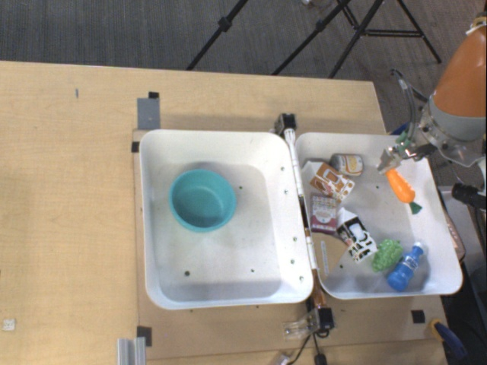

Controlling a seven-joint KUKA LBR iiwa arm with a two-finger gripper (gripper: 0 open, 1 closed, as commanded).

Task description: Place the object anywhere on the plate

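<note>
A: Left bin: teal round plastic plate (202, 198), mid-left of frame.

B: Object?

A: I'm reading the orange plastic carrot (400, 186) in the right bin (449, 278), long axis running upper-left to lower-right.

B: Claw?

A: Gripper (396, 157) sits just up-left of the carrot's top end. Can't tell its state. Nothing visibly held.
</note>
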